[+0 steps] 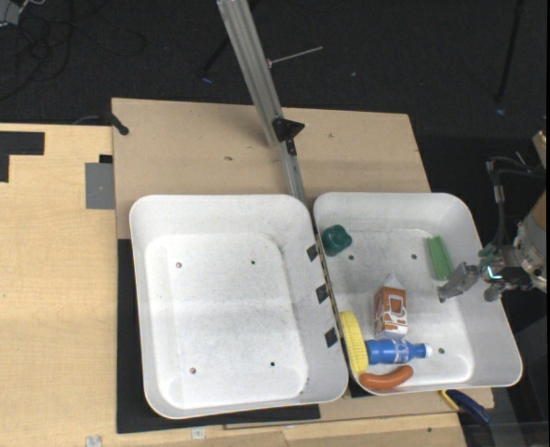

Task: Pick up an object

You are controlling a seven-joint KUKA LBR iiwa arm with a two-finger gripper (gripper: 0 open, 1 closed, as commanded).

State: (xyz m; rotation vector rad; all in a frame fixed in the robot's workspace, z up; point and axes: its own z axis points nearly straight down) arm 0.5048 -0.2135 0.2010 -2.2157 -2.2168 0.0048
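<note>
The right bin holds several objects: a teal round piece near its left wall, a green stick at the right, a brown and white packet in the middle, a yellow brush, a blue bottle and an orange-red sausage shape along the front. My gripper hovers over the bin's right edge, just below the green stick, with its two fingers spread apart and nothing between them.
The left bin lies beside the right one, with black clips on the shared wall. A slanted metal rail rises behind the bins. A wooden table stands at the left.
</note>
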